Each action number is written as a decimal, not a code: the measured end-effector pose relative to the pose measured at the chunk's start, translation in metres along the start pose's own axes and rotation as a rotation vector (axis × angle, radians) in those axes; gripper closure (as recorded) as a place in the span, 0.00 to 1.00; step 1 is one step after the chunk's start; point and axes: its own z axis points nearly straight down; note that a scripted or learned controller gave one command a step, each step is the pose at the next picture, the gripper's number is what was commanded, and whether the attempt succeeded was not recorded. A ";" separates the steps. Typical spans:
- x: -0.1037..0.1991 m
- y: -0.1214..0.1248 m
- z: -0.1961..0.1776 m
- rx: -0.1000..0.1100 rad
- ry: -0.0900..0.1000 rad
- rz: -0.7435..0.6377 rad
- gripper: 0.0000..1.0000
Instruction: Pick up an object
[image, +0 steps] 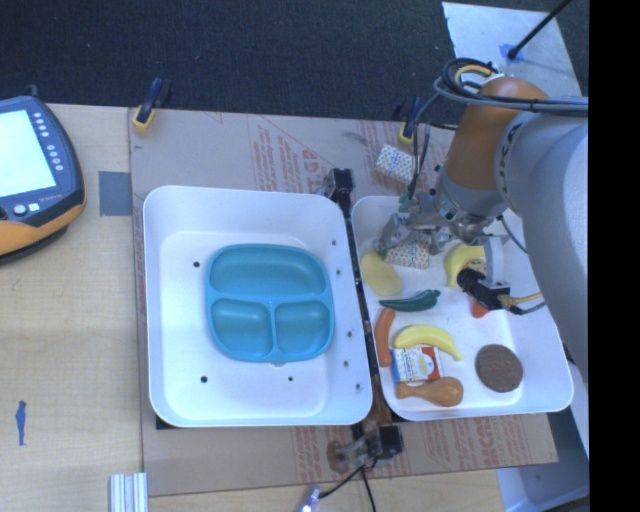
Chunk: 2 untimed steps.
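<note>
Presently, gripper (408, 238): low over the right bin's (545, 395) far end; finger state cannot be told.
Task object: patterned block (408, 256), directly beneath gripper, just beyond green pepper (411, 299).
Left bin (160, 300): holds blue divided tray (270, 301).

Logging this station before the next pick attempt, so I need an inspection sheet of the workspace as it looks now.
Surface: cardboard-covered bench bearing two white bins.
Job's things: right bin holds toy food: banana, green pepper, brown cookie, small carton.
Clutter: blue divided tray in left bin.
Grippers: pincer low over the right bin's far end.
Cables: bundle atop the arm; one at the near edge.
Surroundings: teach pendant on the left.
</note>
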 end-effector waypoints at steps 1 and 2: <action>0.001 0.000 0.000 0.001 0.000 0.000 0.00; 0.004 0.000 0.000 0.002 0.001 -0.001 0.00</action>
